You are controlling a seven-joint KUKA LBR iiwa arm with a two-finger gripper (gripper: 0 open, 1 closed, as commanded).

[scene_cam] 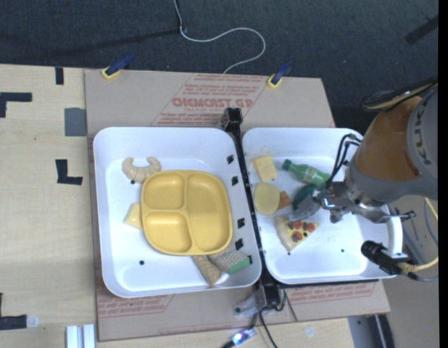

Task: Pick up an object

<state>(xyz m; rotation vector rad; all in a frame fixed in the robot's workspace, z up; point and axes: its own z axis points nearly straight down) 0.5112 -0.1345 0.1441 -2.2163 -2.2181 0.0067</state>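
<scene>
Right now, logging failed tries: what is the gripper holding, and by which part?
Cannot be told. The gripper sits low over the pizza slice, its tips blurred.

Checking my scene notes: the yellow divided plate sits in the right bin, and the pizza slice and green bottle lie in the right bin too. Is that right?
Not quite. The camera view shows the yellow plate in the left bin, not the right one. The pizza slice and green bottle do lie in the right bin.
</scene>
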